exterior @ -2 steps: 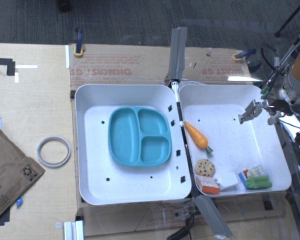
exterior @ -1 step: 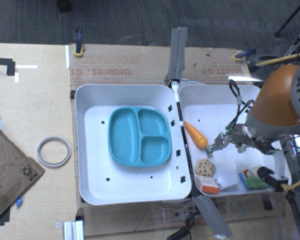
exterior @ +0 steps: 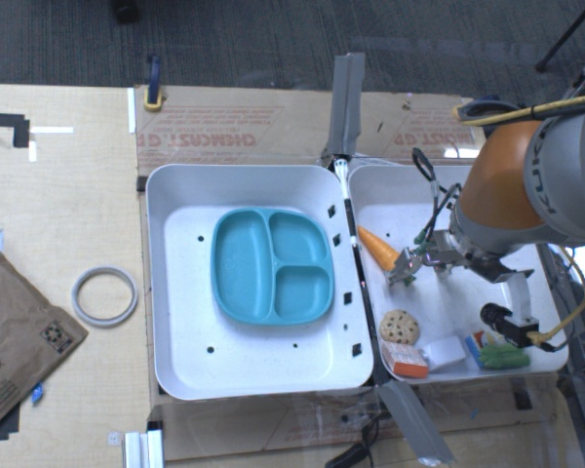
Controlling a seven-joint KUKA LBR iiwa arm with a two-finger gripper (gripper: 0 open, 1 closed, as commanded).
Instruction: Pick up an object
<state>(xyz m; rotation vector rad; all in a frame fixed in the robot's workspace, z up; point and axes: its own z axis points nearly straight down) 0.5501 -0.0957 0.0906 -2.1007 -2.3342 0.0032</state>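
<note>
1. Bench top (exterior: 58, 203) pale wood, tape roll (exterior: 104, 294) lying left; cardboard under both bins.
2. Left bin (exterior: 175, 359) holds a teal divided plate (exterior: 273, 265).
3. Right bin (exterior: 448, 178): carrot (exterior: 378, 248) against the left wall, cookie (exterior: 400, 327) below it, packets along the front.
4. Gripper (exterior: 404, 267) sits just beside the carrot's thick end; whether its jaws are apart I cannot tell.
5. Likely best: centre over the carrot, close across its width, lift straight.

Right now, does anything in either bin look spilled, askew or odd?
Nothing spilled. The teal divided plate sits slightly askew in the left bin. The carrot, cookie and small packages lie loose in the right bin beside the gripper.
</note>
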